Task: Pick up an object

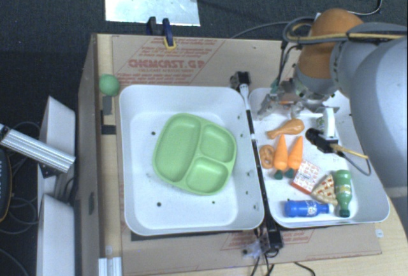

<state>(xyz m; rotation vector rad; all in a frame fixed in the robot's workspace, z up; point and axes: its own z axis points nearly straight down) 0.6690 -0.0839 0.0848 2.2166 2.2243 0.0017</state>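
Likely target: orange chicken drumstick (287, 127), toy, in right bin (370, 204) just below tool (280, 102). Probably light, stiff plastic, slick, rounded; grasp across thick end. Tool hovers above, gap state — cannot tell. Carrots (288, 152) just below drumstick.

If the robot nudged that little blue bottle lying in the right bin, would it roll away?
Probably a bit. The blue bottle lies on its side and looks round, so it may roll. The green bottle and pizza slice beside it might stop it. It looks like light plastic.
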